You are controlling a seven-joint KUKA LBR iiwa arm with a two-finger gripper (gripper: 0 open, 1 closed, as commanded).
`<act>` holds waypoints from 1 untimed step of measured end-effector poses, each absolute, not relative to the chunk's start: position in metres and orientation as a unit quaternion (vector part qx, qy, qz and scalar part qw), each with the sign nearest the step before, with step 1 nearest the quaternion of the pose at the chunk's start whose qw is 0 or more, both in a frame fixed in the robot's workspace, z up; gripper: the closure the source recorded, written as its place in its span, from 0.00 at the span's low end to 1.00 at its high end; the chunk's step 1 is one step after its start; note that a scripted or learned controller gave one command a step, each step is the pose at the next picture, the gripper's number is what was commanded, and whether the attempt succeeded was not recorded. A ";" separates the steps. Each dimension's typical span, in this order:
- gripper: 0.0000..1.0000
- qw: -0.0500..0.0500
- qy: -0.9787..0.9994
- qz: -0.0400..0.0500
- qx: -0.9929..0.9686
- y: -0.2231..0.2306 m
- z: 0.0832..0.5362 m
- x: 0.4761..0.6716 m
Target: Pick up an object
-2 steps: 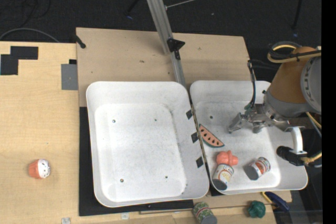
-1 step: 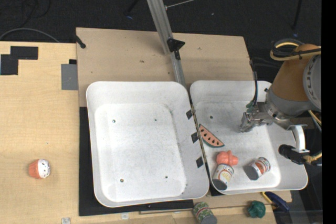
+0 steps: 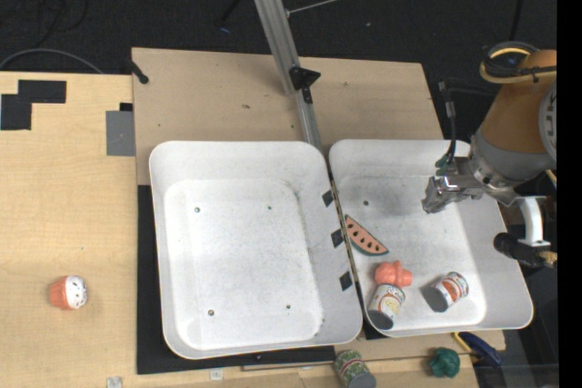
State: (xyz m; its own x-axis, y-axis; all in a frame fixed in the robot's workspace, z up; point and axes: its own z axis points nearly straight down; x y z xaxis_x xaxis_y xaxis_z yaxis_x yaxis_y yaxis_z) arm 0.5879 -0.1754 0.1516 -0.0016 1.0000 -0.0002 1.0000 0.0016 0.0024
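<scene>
Camera view, read left to right. On the bench at far left, outside both bins, lies a small orange-and-white ball (image 3: 67,293). The left bin (image 3: 168,161) comes next. Along the shared rim, inside the right bin (image 3: 491,318), lies a watermelon-slice toy (image 3: 366,237); its long axis runs diagonally, from far-left to near-right, flat on the floor. Nearer the viewer sit a pink lump (image 3: 392,273), touching a small can (image 3: 386,299) that lies tipped with its dark end toward the near edge, and to their right a second can (image 3: 446,291), also on its side, long axis roughly left-near to right-far. Farther right and toward the far side, the gripper (image 3: 436,193) hangs above bare bin floor, well apart from all four objects; whether its jaws are released or clenched cannot be told at this resolution, and nothing is visibly between them.

Judged step: approach to a target. A sound grasp would likely close across an object's short axis, and the second can, standing apart from its neighbours, seems the least cluttered choice.
</scene>
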 end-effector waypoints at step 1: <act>1.00 0.001 0.708 0.001 0.706 -0.167 0.199 0.591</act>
State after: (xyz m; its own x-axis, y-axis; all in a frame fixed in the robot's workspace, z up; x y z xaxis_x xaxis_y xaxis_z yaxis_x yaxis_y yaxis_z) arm 0.5910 -0.1675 0.1990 -0.0020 1.0000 -0.0005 1.0000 0.0020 0.0032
